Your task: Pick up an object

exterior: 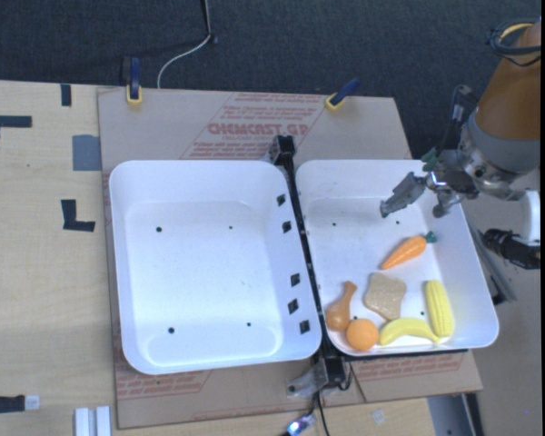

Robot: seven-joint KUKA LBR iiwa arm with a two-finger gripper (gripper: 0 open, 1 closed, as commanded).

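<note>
Banana [407,331]: right there at the near edge of the right bin [345,182], curled along the rim, its tip touching the corn.
Orange [361,334]: hard by the near edge too, just beside the banana's left end.
Corn cob [440,309]: stood lengthwise by the bin's near right corner, close to the right wall.
Bread slice [385,294]: sat just behind the banana and orange, between the corn and the drumstick.
Drumstick [341,308]: lay beside the left wall of the right bin, near the divider, tilted.
Carrot [404,252]: alone a little farther back, angled, its green tip toward the right wall; apart from the near cluster.
Gripper [418,192]: hung over the far right part of the right bin, beyond the carrot, fingers spread and pointing left and down, nothing between them.
Arm [509,107]: came in from the right, orange band above the wrist, wrist canted over the bin's right wall.
Open room, right bin: the far left half was bare white floor, wide and free.
Left bin [200,175]: bare floor from wall to wall, plenty of room.
Bench [36,243]: cardboard sheet [254,125] lay under both bins, two clamps [133,82] at its far edge.
</note>
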